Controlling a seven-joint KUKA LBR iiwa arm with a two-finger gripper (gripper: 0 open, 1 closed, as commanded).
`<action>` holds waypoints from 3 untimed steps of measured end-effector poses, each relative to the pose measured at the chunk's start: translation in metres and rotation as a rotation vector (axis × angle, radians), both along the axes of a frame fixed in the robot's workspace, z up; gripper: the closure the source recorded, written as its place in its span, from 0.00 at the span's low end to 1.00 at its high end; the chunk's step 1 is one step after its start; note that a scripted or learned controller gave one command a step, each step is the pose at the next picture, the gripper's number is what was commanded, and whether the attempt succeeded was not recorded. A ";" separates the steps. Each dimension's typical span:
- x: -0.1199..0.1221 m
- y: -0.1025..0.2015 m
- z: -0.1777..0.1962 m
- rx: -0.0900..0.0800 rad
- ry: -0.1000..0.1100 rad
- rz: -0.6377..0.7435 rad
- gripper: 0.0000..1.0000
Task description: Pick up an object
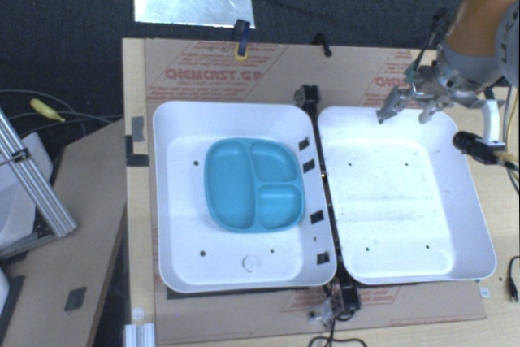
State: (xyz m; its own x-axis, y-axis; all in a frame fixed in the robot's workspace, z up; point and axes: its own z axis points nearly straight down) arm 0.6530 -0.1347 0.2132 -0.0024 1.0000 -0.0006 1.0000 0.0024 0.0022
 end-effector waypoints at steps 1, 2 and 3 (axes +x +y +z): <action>-0.042 -0.052 -0.136 0.000 0.007 -0.007 0.00; -0.031 -0.073 -0.128 -0.002 -0.003 -0.002 0.00; -0.068 -0.072 -0.129 0.001 0.003 -0.002 0.00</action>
State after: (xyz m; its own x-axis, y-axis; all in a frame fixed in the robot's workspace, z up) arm 0.5848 -0.2064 0.0843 -0.0003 1.0000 0.0002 1.0000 0.0003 -0.0011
